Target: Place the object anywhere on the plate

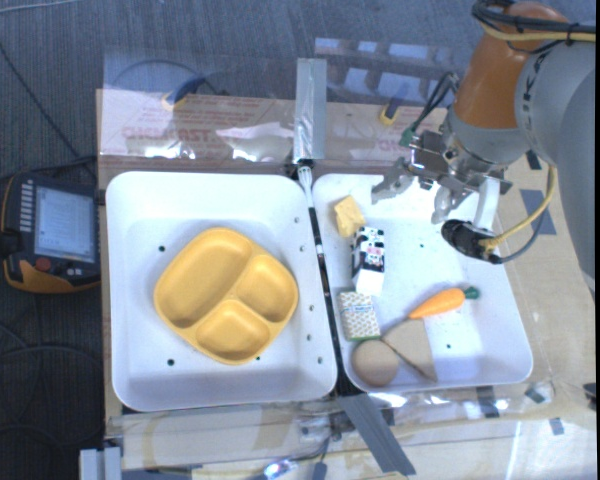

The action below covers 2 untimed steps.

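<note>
Yellow plate (227, 293), carrot (443, 302), pincer (417, 183) above

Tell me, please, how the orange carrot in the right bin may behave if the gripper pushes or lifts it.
The carrot is tapered and rounded, so it would probably roll or pivot when pushed. It looks like a small toy, likely light. Its smooth surface may slip between fingers, and it lies free on the right bin floor.

Your arm (540, 78) comes in from the right of the camera view, its orange band above the wrist at the upper right. The wrist points down and leftward, and your gripper (425, 193) hangs low with its two fingers (388, 188) spread apart, nothing between them.
</note>
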Tool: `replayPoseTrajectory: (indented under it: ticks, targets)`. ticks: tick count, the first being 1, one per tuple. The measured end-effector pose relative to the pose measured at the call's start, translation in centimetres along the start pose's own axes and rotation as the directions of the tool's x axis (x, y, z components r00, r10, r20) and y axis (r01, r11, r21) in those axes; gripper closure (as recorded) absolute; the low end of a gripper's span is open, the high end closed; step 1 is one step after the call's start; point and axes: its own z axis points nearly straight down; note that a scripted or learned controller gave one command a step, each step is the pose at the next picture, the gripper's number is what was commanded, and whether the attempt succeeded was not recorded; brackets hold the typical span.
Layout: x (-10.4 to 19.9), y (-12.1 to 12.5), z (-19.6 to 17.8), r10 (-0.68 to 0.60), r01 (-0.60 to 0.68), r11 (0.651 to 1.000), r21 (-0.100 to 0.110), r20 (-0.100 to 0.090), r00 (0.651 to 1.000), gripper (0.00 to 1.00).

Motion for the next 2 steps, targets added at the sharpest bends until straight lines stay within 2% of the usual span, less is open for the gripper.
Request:
replayPoseTrajectory:
  ticks: [1, 2]
  targets:
    - [5.0, -1.6, 3.4, -0.159, 0.159, 0.987, 0.000, 0.001, 0.987, 0.00]
    - [4.6, -4.4, 4.5, -0.358, 0.358, 0.934, 0.000, 0.000, 0.934, 0.00]
